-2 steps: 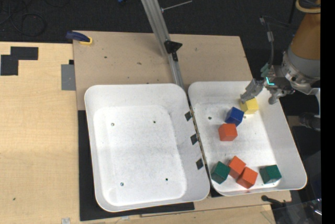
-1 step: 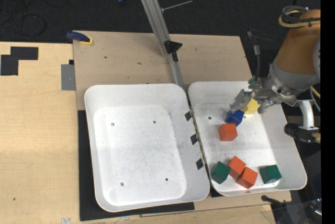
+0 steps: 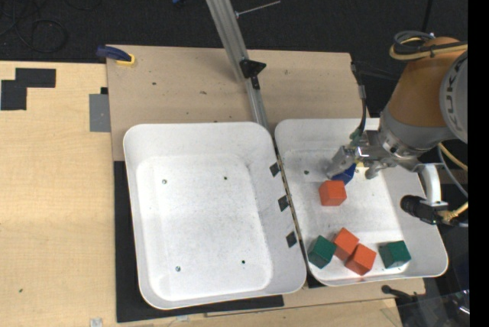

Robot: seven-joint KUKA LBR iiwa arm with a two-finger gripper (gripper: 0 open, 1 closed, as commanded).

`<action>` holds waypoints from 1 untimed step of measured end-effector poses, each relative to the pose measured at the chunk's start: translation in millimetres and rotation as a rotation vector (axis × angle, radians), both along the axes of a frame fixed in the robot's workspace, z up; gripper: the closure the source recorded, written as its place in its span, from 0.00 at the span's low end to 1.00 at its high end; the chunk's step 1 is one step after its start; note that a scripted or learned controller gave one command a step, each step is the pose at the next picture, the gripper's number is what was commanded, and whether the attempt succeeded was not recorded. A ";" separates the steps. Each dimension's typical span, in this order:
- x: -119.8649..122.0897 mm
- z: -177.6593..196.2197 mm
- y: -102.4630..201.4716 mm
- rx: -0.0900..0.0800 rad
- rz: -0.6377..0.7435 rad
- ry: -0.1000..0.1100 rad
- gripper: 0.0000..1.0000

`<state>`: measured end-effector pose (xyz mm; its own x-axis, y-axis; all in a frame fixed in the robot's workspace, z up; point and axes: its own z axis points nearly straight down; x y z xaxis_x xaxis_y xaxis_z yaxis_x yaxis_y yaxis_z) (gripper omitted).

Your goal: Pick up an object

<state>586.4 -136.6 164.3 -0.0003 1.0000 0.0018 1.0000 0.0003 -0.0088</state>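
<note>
The two-finger gripper (image 3: 345, 167) hangs low in the right white plastic bin (image 3: 306, 136), just beyond a small orange-red cube (image 3: 332, 192) (finger spread: cannot tell). Approach step, probably; next, centre over the cube and descend.

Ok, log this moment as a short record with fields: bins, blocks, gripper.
bins: left bin and right bin, side by side
orange blocks: one mid right bin; two touching near its front edge
green blocks: one left of the orange pair, one to their right
blue object: small, partly hidden under the gripper
gripper: low over the right bin, just above the lone orange block
</note>
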 end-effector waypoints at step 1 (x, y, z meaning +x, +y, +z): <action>2.4 -48.2 -6.6 0.000 -0.001 0.000 0.00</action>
<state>588.8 -143.1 116.1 0.0011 1.0000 0.0017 1.0000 -0.0011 -0.0086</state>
